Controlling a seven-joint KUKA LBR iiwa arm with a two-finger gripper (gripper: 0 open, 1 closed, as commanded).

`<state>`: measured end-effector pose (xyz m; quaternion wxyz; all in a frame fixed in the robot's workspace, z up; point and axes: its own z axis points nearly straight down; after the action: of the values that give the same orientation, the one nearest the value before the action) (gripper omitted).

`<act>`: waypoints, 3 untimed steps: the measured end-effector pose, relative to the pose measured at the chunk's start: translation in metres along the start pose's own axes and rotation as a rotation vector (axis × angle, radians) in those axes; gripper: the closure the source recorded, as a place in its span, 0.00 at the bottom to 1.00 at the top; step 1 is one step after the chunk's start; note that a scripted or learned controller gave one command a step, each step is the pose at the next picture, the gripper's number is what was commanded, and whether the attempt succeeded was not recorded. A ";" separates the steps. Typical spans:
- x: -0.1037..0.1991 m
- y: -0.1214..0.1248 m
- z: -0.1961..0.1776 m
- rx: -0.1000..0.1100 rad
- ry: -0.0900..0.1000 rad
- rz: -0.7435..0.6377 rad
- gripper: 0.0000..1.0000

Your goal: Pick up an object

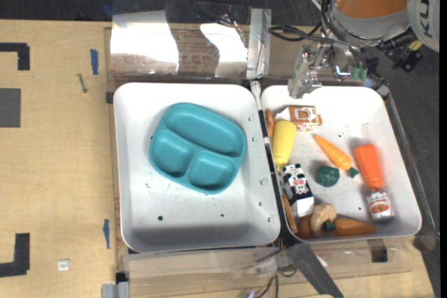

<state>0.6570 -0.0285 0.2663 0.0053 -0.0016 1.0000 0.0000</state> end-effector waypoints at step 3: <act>0.030 -0.138 -0.012 0.000 0.001 -0.333 1.00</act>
<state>0.6270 -0.1666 0.2782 0.0048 -0.1672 0.9859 -0.0009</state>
